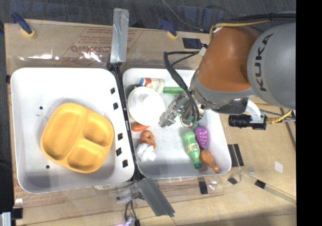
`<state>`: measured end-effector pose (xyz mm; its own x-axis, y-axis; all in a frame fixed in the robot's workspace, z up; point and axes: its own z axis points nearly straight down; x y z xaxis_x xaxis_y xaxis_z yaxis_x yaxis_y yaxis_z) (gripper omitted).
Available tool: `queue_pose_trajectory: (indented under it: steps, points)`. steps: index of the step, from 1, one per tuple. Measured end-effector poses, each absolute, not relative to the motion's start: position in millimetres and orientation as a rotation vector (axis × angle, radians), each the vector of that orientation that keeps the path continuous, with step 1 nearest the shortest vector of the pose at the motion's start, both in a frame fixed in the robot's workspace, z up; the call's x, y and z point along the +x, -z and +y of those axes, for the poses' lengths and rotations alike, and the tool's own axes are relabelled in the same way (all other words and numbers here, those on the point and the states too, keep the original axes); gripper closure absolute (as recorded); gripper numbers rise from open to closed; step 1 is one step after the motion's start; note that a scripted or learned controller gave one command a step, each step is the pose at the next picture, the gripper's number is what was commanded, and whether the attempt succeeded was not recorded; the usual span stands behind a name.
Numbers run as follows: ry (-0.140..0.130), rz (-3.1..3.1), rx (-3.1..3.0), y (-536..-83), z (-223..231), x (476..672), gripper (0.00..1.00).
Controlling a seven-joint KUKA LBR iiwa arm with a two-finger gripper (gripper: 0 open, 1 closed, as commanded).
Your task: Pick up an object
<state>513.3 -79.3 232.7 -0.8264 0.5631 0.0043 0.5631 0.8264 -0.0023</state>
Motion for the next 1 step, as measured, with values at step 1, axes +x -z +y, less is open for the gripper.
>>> queue_pose_trajectory:
  steps: [1]
  points:
    - [0.000,-3.038,-0.803,-91.4,-162.9,535.4,1.00]
